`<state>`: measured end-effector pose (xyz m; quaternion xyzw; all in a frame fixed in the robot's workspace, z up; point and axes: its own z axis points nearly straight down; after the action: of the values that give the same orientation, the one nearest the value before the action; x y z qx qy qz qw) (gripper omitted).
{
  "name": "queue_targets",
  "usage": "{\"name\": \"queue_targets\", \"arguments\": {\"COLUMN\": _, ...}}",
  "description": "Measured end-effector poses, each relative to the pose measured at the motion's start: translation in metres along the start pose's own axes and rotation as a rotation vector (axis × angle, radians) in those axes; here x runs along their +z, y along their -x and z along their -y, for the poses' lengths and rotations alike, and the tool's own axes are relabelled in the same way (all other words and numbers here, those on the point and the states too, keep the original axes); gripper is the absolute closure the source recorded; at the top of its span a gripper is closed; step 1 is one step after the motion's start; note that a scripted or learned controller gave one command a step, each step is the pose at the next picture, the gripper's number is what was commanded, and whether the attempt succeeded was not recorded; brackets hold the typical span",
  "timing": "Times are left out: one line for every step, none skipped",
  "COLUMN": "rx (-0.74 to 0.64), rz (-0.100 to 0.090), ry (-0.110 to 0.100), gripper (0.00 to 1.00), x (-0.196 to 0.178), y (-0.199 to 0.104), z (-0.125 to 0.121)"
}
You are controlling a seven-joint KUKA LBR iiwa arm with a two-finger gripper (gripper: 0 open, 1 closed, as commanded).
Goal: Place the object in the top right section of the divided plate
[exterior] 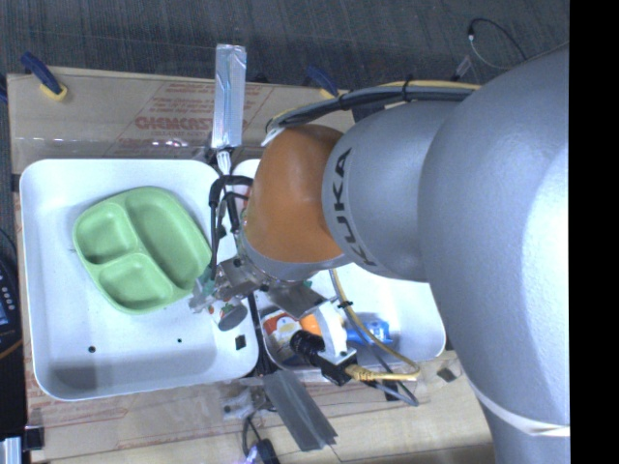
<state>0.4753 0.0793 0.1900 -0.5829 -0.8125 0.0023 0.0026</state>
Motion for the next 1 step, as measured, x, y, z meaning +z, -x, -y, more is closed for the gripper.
{"name": "queue_targets", "arguments": {"rx": -0.199, "rz": 0.004, "ry": 0.006, "gripper": 1.00, "x": -0.0481, "y": 0.1369, "z": -0.0658}}
